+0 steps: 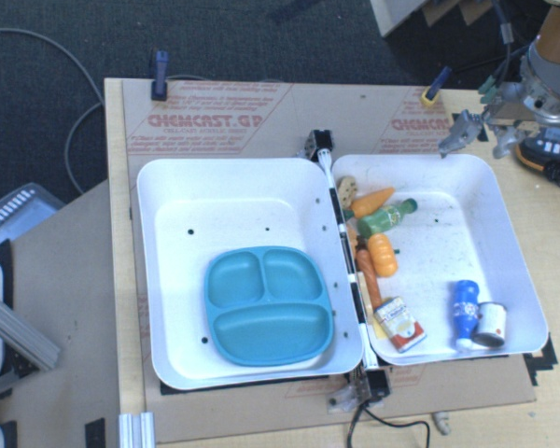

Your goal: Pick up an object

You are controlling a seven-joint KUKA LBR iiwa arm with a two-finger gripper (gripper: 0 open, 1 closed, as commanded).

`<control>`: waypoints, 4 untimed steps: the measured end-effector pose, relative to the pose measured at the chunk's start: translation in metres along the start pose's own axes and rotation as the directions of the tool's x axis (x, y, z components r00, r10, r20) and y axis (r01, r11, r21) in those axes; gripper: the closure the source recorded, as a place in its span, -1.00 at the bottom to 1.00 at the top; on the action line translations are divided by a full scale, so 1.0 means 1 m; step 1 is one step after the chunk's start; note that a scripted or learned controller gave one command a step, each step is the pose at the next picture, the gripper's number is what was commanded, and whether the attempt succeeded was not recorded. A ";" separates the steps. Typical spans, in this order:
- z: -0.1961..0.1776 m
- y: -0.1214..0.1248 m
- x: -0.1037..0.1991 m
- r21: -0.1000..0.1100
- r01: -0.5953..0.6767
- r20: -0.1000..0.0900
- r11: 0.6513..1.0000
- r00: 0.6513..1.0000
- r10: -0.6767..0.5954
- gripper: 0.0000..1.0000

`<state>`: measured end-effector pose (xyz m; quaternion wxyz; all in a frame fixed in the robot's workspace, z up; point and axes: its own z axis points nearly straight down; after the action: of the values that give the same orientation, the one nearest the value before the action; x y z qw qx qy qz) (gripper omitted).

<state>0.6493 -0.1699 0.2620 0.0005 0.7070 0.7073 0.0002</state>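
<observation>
Beyond the right bin's far corner, the gripper hung; jaws' state indeterminable; carrot lay near-left, pointing toward it.

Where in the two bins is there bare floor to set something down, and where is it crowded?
Left bin: bare strip behind the blue plate. Right bin: open middle between the green bottle and the blue can. Crowded along the divider, around the carrot and small box.
</observation>
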 end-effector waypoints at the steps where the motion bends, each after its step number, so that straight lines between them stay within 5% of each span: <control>1: 0.158 -0.020 0.031 -0.015 0.001 -0.001 1.000 1.000 -0.001 -1.00; 2: 0.163 -0.046 0.067 -0.038 -0.005 0.012 0.999 1.000 0.006 -1.00; 3: 0.176 -0.095 0.076 -0.002 -0.003 0.003 1.000 1.000 0.003 -1.00; 4: 0.167 -0.094 0.077 -0.003 -0.003 0.002 1.000 1.000 0.003 1.00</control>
<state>0.5550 -0.0933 0.0951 0.0021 0.7079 0.7063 0.0005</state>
